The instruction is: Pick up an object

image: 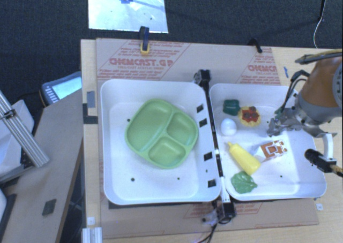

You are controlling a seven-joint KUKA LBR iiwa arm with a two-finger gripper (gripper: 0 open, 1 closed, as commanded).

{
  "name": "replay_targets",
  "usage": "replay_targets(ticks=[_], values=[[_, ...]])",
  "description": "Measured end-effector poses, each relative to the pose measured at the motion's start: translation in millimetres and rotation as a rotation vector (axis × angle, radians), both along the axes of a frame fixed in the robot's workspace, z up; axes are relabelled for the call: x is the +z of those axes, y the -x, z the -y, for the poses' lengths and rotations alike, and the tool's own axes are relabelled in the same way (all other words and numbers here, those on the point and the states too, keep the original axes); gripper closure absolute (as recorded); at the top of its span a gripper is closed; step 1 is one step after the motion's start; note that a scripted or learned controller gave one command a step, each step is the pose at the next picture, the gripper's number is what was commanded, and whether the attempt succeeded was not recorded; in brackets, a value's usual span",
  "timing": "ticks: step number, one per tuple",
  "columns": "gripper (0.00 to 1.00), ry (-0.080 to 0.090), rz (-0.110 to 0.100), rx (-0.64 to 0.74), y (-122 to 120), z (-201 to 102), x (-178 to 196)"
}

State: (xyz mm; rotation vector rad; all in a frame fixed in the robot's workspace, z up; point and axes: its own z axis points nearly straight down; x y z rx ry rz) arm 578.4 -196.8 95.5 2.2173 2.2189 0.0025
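Because the task says only to pick up an object, I guess at the one nearest the gripper [274, 128]: a small flat packet [272, 150] with orange and white print, lying in the right bin [308, 185] just below the gripper. It looks thin and light, maybe a bit bendy and slippery, so it lies close to the floor and could be hard to get under. I think the best hold is across its short sides, pinching the edges.

Just left of the packet lies a yellow squash-shaped toy [244, 157], and they seem to touch at one end. It looks smooth and round, so it may roll. Below that sits a green leafy toy [244, 183]. Higher up are a white egg [229, 127], a dark green toy [231, 107] and a yellow cup with red bits [250, 115].

The gripper hangs low over the bin near its right side, and I cannot tell how it is set.

In the left bin [115, 183] rests a light green plate [161, 133] with three parts.
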Motion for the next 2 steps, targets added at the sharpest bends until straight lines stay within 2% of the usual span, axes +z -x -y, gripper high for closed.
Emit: replay_targets(ticks=[1,2], values=[[1.00,-0.001,0.000,0.001,2,-1,44],[1.00,0.000,0.003,0.004,2,-6,107]])
